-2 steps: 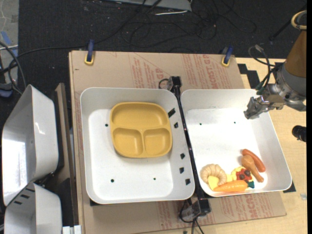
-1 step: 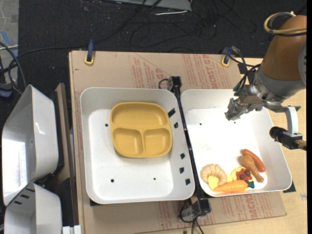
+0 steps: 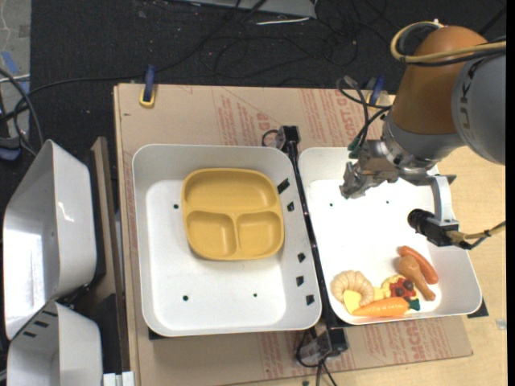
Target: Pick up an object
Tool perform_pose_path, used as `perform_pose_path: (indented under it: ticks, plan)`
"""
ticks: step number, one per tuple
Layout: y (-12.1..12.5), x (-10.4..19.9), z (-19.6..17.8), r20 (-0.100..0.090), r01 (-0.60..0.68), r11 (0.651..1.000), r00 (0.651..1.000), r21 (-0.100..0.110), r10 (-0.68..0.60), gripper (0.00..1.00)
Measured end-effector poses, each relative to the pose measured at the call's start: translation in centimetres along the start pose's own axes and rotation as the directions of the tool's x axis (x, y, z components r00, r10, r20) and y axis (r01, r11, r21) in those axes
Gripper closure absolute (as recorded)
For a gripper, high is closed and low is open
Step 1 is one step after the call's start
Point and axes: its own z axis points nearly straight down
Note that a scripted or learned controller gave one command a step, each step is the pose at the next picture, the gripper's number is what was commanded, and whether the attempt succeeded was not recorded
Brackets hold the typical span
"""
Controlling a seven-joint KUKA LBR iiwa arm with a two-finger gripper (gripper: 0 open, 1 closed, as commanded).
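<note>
Your arm (image 3: 475, 95) is a thick grey tube with a rounded orange band above the wrist. A yellowish cable loops over the orange part, black cables trail nearby, and its gripper (image 3: 356, 179) is dark grey metal.

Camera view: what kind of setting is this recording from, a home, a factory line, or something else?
Most likely a robotics lab bench. Two white bins, left and right, sit on a cardboard sheet, loose cables trail over the dark floor, and the right bin holds toy food below the gripper.
</note>
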Motion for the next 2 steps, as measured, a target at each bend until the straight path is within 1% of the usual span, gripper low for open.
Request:
perform_pose_path:
  ticks: [1,2]
  plan:
    - [0.9,6.0,-0.8,0.0,0.002,1.0,1.0,-0.003,-0.002,1.0]
    - [2.1,12.0,0.2,0.0,0.001,1.0,1.0,-0.003,-0.001,1.0]
